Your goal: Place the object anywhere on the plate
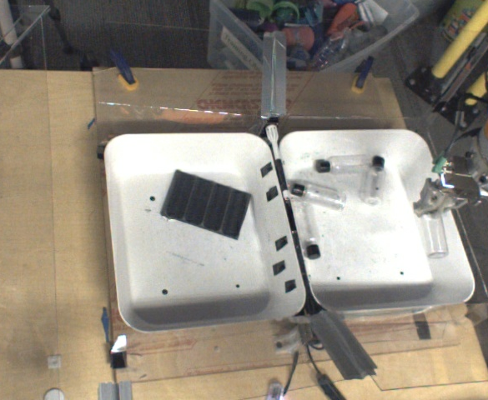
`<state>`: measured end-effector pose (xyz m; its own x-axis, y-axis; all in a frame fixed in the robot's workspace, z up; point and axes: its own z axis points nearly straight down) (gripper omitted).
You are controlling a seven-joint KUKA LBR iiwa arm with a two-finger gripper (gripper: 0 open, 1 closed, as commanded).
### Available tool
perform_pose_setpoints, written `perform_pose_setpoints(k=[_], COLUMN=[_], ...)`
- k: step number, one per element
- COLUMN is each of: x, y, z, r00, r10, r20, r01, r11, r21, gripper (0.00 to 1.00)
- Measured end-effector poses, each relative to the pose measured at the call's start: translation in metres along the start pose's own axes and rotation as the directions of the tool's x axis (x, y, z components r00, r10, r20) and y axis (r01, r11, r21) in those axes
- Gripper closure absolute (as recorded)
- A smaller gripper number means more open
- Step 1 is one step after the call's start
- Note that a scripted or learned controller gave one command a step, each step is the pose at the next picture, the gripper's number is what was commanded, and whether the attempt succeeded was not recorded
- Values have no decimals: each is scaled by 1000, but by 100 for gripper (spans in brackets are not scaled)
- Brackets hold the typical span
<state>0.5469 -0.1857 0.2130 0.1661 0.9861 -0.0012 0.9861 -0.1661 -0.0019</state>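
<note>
A black ridged plate [206, 204] lies flat in the left bin [135, 294], slightly turned. Several clear vials with black caps lie in the right bin [394, 286]: one [341, 165] near the back, one [372, 178] beside it, and one [317, 194] close to the divider. Another clear vial [436, 237] rests at the bin's right wall. My gripper [435, 195] hovers at the right rim, just above that vial. Whether it touches the vial is too blurred to tell.
A small black cap [312, 250] lies by the divider [280, 215] between the bins. A clear tub of coloured toys [310, 11] stands behind the bench. Yellow and black gear [469, 32] crowds the back right corner.
</note>
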Motion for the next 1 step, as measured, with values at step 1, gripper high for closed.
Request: perform_pose_setpoints(k=[1], x=[15], y=[32], z=[-52], r00=[983], r10=[182], r20=[0], r01=[-182], r11=[983], r21=[-1], gripper=[100])
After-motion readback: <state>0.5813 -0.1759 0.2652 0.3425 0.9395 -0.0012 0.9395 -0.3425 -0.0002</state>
